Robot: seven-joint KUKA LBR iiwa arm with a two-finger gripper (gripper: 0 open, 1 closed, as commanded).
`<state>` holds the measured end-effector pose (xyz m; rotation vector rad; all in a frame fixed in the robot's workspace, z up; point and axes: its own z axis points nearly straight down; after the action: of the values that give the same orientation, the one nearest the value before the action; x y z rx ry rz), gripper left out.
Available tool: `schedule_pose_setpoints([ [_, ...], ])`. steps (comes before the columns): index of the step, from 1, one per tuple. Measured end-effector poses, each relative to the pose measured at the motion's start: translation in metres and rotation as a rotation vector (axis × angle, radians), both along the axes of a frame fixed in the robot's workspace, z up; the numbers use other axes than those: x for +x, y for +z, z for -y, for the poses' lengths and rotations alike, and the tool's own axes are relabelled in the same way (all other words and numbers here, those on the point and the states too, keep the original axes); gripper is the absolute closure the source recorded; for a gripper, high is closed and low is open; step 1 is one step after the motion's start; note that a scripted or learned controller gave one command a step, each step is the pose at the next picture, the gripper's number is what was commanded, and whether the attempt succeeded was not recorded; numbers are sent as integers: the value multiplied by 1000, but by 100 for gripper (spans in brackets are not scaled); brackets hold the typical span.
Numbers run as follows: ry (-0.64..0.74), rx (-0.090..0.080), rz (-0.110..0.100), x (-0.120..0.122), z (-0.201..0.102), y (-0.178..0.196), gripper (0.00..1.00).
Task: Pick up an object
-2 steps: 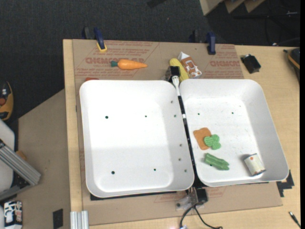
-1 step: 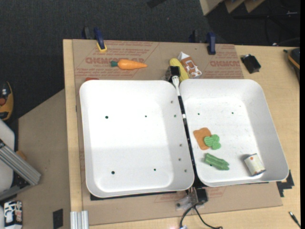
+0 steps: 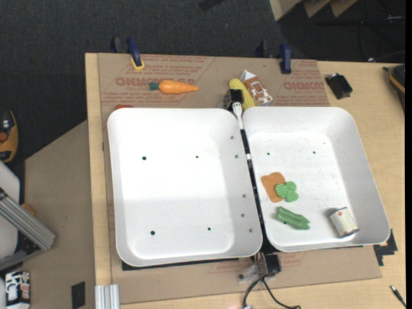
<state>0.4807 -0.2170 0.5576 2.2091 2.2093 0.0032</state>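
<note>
Black cable and connector [image 3: 265, 267] sit at the near edge, in the gap below where the two bins meet; probably bench wiring, not a pick target.

Camera view, right white shallow plastic bin [image 3: 360, 147]: four items, all clustered in the near half.
- Small white-and-tan cylinder [image 3: 344, 222], lying on its side near the front right corner, close to the wall. A wall that near would likely crowd a grasp.
- Dark green bumpy pod-shaped toy [image 3: 293, 219], lying flat, well apart from the cylinder.
- Light green lumpy toy vegetable [image 3: 287, 191], overlapping the edge of a flat orange rounded slab [image 3: 271, 186]. The two touch, so picking one may drag the other.

Left white shallow plastic bin [image 3: 129, 172]: bare floor with a few dark dots; looks like the drop side.

Behind the bins, on the brown cardboard sheet [image 3: 212, 69]: orange toy carrot with green top [image 3: 175, 87], and a yellow curved toy [image 3: 239, 89] beside a brown-and-white packet [image 3: 256, 90]. These lie outside both bins, so likely strays. Two blue clamps [image 3: 135, 55] pin the sheet at its far edge.

Judgement: task not begun; the pod, lying clear of neighbours and walls, looks the easiest candidate.
</note>
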Motion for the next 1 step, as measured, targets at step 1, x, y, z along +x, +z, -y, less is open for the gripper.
schedule_pose_setpoints([
  [1, 0, 0, -1, 0, 0, 0, 0],
])
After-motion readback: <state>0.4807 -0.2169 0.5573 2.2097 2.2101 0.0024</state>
